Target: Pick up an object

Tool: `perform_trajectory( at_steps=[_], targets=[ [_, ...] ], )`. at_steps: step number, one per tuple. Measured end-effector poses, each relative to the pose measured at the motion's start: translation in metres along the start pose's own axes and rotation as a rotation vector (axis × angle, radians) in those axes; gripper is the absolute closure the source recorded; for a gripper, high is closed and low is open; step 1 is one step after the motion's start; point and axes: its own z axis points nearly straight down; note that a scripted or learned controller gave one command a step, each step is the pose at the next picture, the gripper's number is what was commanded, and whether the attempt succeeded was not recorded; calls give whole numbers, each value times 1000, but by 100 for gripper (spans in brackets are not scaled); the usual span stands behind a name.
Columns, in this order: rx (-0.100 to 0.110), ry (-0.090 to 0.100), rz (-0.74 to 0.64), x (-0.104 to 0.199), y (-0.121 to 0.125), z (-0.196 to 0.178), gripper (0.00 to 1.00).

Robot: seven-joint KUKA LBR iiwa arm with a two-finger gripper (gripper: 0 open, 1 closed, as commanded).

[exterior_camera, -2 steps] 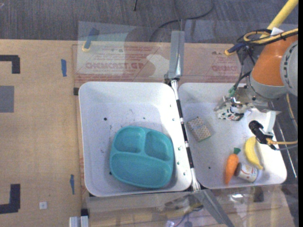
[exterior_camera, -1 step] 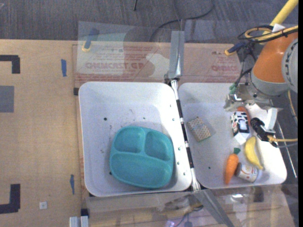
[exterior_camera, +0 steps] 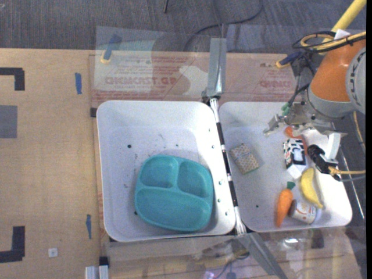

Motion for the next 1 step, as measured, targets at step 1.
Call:
perform_trajectory(
  at_steps=[1],
  targets=[
    [30, 23, 42, -45, -3, 25, 0]
  ],
)
